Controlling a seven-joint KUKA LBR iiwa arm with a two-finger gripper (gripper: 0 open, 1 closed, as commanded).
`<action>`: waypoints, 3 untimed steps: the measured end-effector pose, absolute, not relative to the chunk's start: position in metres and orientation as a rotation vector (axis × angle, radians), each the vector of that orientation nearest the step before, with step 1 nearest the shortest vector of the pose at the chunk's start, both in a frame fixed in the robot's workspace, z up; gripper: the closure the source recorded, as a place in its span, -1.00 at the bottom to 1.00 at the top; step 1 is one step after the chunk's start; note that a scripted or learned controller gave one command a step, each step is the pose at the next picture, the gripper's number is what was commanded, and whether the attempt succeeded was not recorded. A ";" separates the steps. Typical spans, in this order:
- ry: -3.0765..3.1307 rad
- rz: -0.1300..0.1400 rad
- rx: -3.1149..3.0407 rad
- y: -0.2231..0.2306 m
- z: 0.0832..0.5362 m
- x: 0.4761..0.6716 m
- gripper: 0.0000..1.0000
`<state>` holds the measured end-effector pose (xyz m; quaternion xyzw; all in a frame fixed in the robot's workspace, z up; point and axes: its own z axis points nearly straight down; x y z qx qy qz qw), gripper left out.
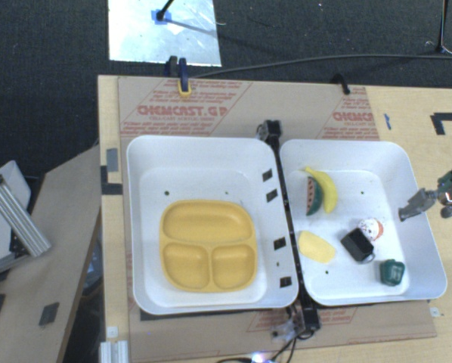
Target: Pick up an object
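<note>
Far left of the gripper, a yellow divided tray (208, 245) lies in the left bin (147, 157). In the right bin (396, 157), nearer the gripper: a watermelon slice (312, 195) touching a banana (325, 189), up and left of it; a pale yellow piece (317, 246) lower left; a black object (357, 244) touching a white-and-red ball (371, 228), just left and below; a green object (391, 272) below. The gripper (413, 207) hangs over the right bin's right rim, nothing between its fingers; whether they are parted, cannot tell.
</note>
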<state>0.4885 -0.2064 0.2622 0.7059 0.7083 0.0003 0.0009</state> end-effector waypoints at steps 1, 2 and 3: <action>2.225 -0.001 2.221 -0.205 0.200 0.491 -1.00; 2.224 0.000 2.222 -0.195 0.147 0.497 -1.00; 2.225 0.007 2.219 -0.189 0.102 0.507 -1.00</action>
